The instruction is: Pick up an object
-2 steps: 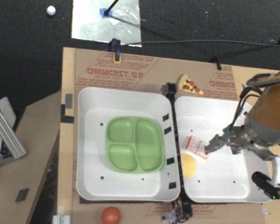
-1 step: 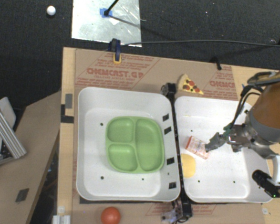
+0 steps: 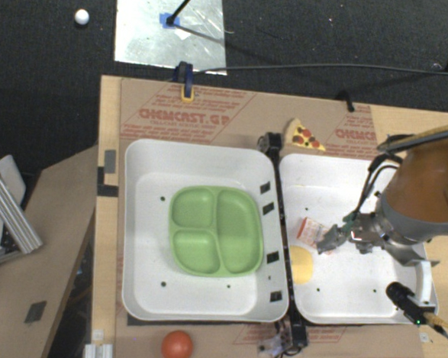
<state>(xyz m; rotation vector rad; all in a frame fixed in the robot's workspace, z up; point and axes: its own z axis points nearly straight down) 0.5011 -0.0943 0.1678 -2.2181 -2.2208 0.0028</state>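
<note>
Arm over the right bin, gripper (image 3: 331,239) low beside 2 small objects.

2 shallow white bins: the left white bin (image 3: 142,207) holds 1 green divided plastic plate (image 3: 216,230); the right white bin (image 3: 338,293) holds 1 red-and-white packet (image 3: 309,229) and 1 yellow round piece (image 3: 302,265). How far the fingers are open cannot be made out. On the bench, 1 pizza-slice toy (image 3: 304,136) lies far, 1 red ball (image 3: 177,346) near.

One fixed cam above bench, looking down at a slant on both bins (image 3: 210,162), arm (image 3: 430,189) entering from right.
</note>
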